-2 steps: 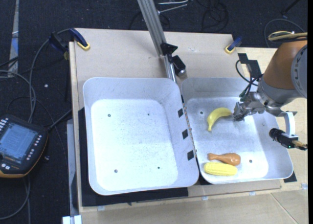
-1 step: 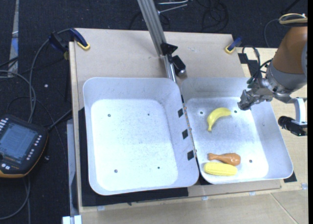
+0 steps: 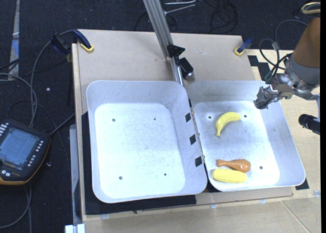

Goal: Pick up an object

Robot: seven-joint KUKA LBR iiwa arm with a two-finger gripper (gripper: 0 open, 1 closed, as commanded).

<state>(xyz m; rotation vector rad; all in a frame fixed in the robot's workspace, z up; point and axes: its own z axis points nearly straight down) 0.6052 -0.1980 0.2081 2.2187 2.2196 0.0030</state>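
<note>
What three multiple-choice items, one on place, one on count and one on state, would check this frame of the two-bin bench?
1. Where does the banana lie?
A. In the left bin
B. In the right bin
C. On the bare bench

2. How many objects lie in the right bin?
A. One
B. Three
C. Five

3. Where is the pincer relative to the objects?
A. Above the right bin's far right edge, apart from all of them
B. Closed around the banana
C. Resting on the corn cob

Answers:
1. B: the banana lies in the far half of the right bin.
2. B: banana, drumstick and corn cob are all that lie there.
3. A: the pincer is at the bin's upper right rim, with bare white floor between it and the banana.
</note>
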